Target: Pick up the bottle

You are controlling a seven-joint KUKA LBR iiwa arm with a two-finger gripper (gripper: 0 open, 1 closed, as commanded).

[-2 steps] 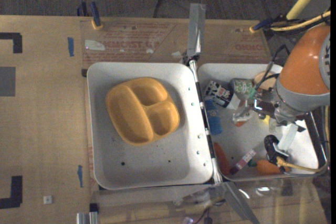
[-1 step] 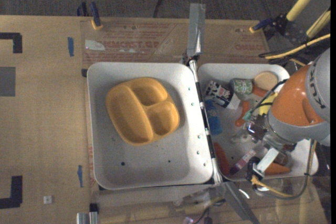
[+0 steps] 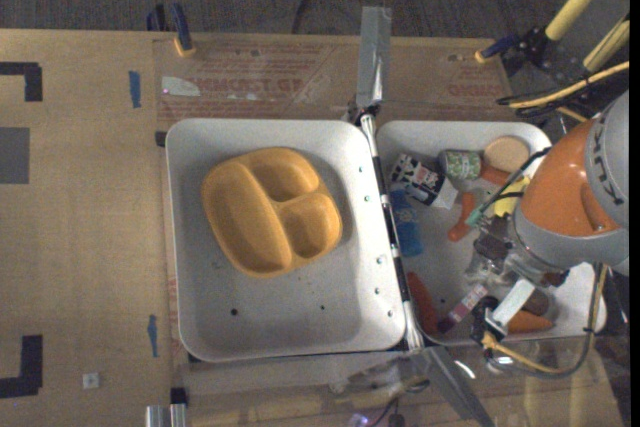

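In the right bin [image 3: 440, 137], a small dark bottle [image 3: 466, 302] with a pale pinkish band lies tilted near the front wall. My gripper [image 3: 493, 263] hangs low over the bin's front right part, just up and right of the bottle, under the grey wrist with its orange band [image 3: 562, 195]. Nothing visibly sits in its grasp, and the wrist hides the bin floor beneath it.
The right bin also holds a black-and-white carton [image 3: 417, 178], a green can [image 3: 460, 164], a tan round piece [image 3: 506, 153], an orange carrot [image 3: 461, 218], a red-orange piece [image 3: 424, 300] and an orange piece [image 3: 531, 321]. A yellow divided plate [image 3: 270, 210] lies in the left bin [image 3: 300, 315].
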